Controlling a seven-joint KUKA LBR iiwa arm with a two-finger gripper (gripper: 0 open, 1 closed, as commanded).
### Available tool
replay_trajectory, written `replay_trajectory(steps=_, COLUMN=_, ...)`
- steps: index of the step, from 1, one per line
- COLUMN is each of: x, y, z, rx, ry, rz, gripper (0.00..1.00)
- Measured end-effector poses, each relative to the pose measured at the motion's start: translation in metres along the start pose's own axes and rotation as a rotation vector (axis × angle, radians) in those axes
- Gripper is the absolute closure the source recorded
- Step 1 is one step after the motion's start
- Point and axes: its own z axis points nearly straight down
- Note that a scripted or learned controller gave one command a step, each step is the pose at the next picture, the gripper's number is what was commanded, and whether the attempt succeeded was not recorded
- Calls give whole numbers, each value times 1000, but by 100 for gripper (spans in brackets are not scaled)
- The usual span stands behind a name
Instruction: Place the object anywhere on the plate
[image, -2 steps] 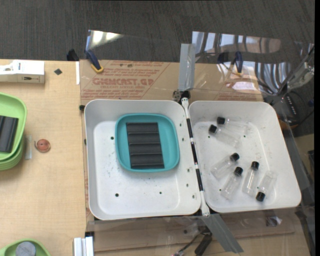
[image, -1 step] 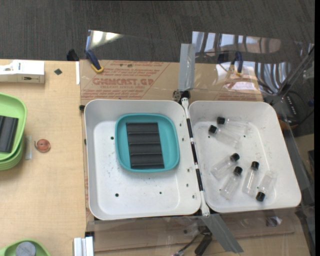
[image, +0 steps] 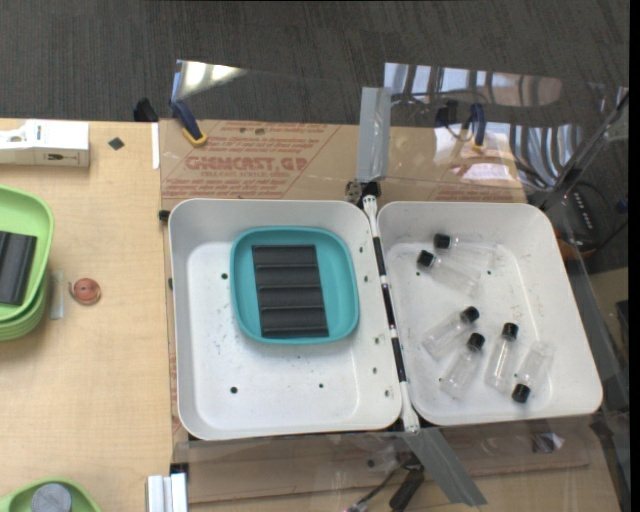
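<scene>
The pale wooden worktop (image: 90, 400) carries a brown cardboard sheet (image: 260, 160) with red lettering, and on it sit two shallow white bins side by side, touching along a hinged middle seam. The left bin (image: 200, 400) holds a teal plate (image: 345, 290), square with rounded corners, set towards the bin's far side. A black ridged block (image: 290, 290) lies on the middle of the plate. The right bin (image: 545, 280) holds six clear vials with black caps, all lying on their sides: two near the far left corner (image: 465, 247) (image: 450, 270) and four grouped lower down (image: 445, 335) (image: 460, 368) (image: 500, 358) (image: 535, 365). Every vial is well apart from the plate. At the worktop's left edge are a green dish (image: 30, 215) and a small reddish disc (image: 86, 290).
</scene>
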Motion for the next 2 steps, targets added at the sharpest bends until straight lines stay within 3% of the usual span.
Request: replay_trajectory(steps=2, x=0, y=8, z=-1, rx=0, ry=1, rz=341, gripper=0)
